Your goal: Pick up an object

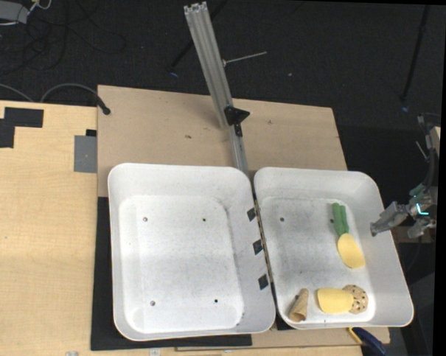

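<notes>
At frame right, the pincer (pixel 398 218) hovers beside the right bin (pixel 388 206), its grip state unclear; yellow toy (pixel 350 251) lies within.

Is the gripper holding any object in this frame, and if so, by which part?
Nothing is held. The gripper sits at the right bin's outer rim with nothing between its fingers.

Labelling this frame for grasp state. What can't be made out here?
- Gripper, camera view: small, dark and partly past the right bin's rim; finger state unreadable.
- Arm behind it: cut off by the right edge.
- Yellow piece and speckled round item: touching; too small to tell if one object or two.
- Blue-yellow thing below the bin: mostly hidden by the rim.
</notes>
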Motion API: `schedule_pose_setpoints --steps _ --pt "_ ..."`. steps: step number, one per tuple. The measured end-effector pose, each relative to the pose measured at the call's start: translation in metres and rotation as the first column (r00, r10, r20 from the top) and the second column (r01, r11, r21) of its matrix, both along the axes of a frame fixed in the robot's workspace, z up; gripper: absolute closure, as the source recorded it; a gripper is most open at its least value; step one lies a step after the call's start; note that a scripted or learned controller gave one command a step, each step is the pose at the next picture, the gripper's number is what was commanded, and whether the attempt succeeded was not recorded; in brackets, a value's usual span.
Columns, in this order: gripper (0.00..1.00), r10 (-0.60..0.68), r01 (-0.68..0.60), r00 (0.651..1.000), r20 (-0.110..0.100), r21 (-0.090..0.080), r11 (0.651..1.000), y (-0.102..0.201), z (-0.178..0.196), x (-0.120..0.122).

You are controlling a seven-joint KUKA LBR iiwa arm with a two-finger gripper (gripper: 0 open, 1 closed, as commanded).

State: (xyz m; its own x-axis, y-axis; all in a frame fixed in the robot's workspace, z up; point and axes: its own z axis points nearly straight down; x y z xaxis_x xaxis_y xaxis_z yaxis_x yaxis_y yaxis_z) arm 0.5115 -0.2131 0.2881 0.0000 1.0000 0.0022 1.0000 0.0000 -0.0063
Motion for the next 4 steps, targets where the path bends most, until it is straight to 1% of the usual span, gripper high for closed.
schedule_pose_setpoints --steps 1,2,4 --pt "0.0 -0.001 0.001 1.0 0.004 -0.001 1.0 0.0 0.002 0.001" --pt "0.0 0.001 -0.001 1.0 0.0 0.001 1.0 0.007 -0.043 0.0" --pt "0.0 -0.001 0.001 1.0 -0.002 0.001 1.0 -0.005 -0.166 -0.002"
